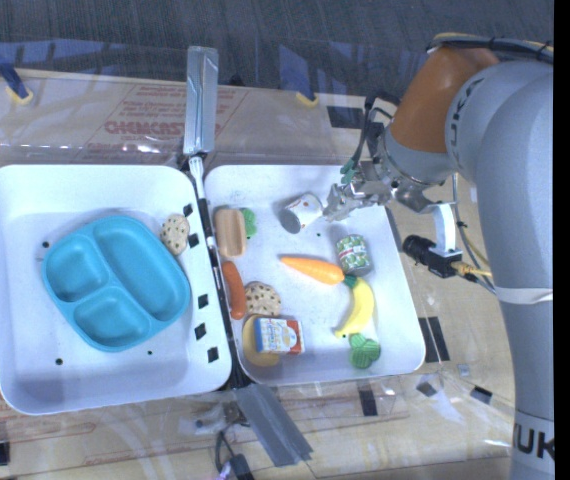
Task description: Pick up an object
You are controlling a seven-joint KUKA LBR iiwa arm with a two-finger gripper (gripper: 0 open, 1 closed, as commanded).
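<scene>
My gripper (341, 202) hangs low over the far right part of the right bin (397, 298), just right of a small white cup (302, 210) lying on its side. The cup looks apart from the gripper. Below the gripper stands a green-labelled can (353, 254), and an orange carrot (312, 268) lies to the can's left. A yellow banana (358, 308) and a green piece (364, 349) lie near the bin's front right. Along the bin's left side are a hot dog bun (230, 231), a sausage (234, 288), a cookie (262, 296) and a juice box (275, 335).
The left bin (15, 368) holds a blue divided plate (115, 280) and a cookie (175, 232) by the divider. A grey bar (201, 98) stands at the back between the bins. The arm's grey body (505, 168) fills the right side.
</scene>
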